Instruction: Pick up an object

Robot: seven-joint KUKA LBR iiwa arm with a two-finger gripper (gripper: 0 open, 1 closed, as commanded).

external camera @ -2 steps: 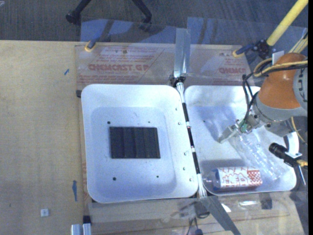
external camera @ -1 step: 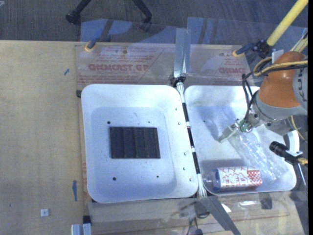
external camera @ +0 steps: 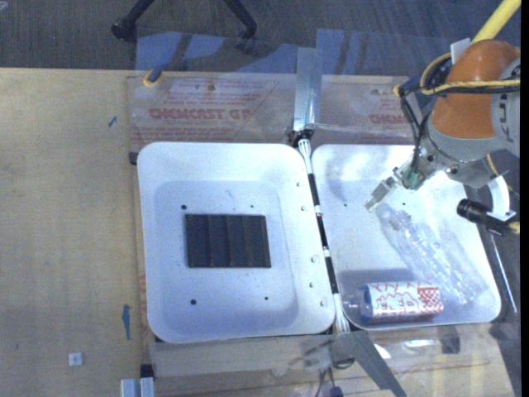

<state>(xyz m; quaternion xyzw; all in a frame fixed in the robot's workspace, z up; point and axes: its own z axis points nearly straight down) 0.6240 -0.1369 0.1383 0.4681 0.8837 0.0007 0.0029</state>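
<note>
Two candidates sit in the right-hand white bin (external camera: 347, 160). A clear crinkled plastic bottle (external camera: 430, 255) lies on its side, running diagonally from mid-bin toward the near right corner. A cylindrical can with a red-and-white patterned label (external camera: 402, 299) lies on its side against the bin's near wall, its blue end pointing left.

Handling, as we judge it: the clear bottle looks empty, so light, thin-walled and springy. It would likely buckle under a squeeze and its smooth skin could slip out. We'd take it across the narrower neck end, the far-left part, where it should be stiffer. The can looks rigid and a bit heavier, and it could roll. We'd grip across the diameter at mid-length, fingers square to its long axis. The near wall crowds one side, so approach room is tight.

The grey two-finger gripper (external camera: 388, 187) hangs over the far-middle part of the right bin, just beyond the bottle's upper end. Its tip points down-left. We can't tell from this view whether the fingers are apart or together, as the tip is small and seen at a slant. Nothing visibly sits between them, and we can't confirm contact with the bottle.

The left-hand white bin (external camera: 165, 172) shows a dark rectangular ribbed panel (external camera: 227, 241) on its floor, well apart from the arm.
</note>
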